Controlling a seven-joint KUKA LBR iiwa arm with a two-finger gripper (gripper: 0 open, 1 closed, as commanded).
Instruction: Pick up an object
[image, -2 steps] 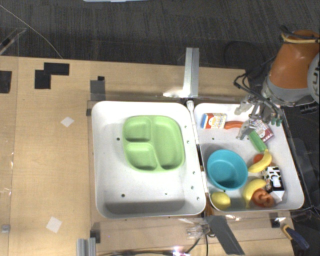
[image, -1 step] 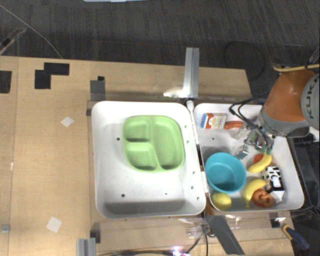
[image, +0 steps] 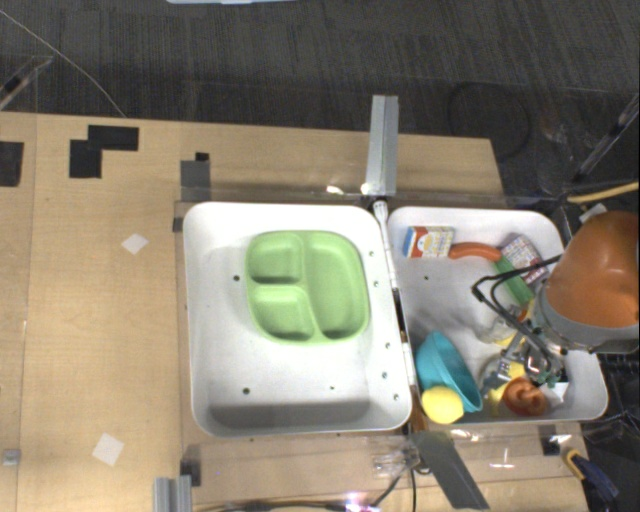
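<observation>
A small carton (image: 428, 242) with red, white and blue printing is seen lying at the back left of the right bin (image: 580, 400); its lettering is too small to be read. A crinkled printed packet (image: 519, 250) is seen further right along the back, and its writing cannot be made out either. Between them an orange-red curved piece (image: 472, 253) is laid.

The arm's orange band (image: 600, 272) is placed over the right side of the right bin, and the pincer (image: 527, 352) is lowered below it among cables and clutter. Whether the pincer is apart or together cannot be told, and nothing can be confirmed as held.

Near the front of the right bin a teal cup (image: 445, 365) is tipped on its side, with a yellow lemon-like fruit (image: 442, 404) just beside it and a reddish-brown rounded object (image: 524, 397) further right.

In the left bin (image: 215, 330) on the wooden counter (image: 90, 320) a green divided plate (image: 305, 285) is set.
</observation>
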